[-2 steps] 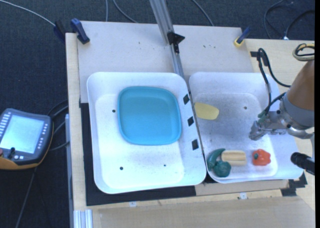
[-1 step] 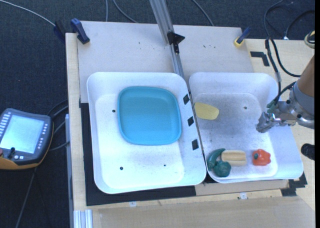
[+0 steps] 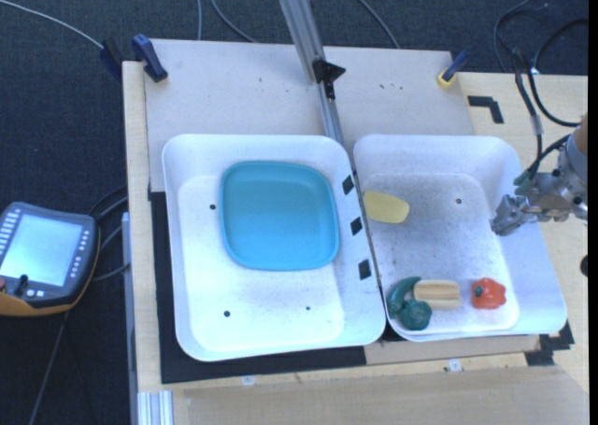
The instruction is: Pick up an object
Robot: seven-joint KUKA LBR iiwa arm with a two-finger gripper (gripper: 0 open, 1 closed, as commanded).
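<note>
The right bin [image 3: 467, 148] holds several small objects. A yellow piece [image 3: 386, 206] lies near its left wall. Along the front edge sit a dark green piece [image 3: 409, 304], a tan block [image 3: 437, 293] and a red piece with a green stem [image 3: 487, 293]. My gripper [image 3: 507, 216] hovers over the bin's right side, near the right wall, reaching in from the right. It is well apart from all of these objects, and nothing shows in its grasp.
The left bin [image 3: 187, 227] holds a blue square plate [image 3: 279, 215]. A metal pole [image 3: 304, 31] slants across the bench's back down to the divide between the bins. A teach pendant [image 3: 42, 255] lies off the bench at left.
</note>
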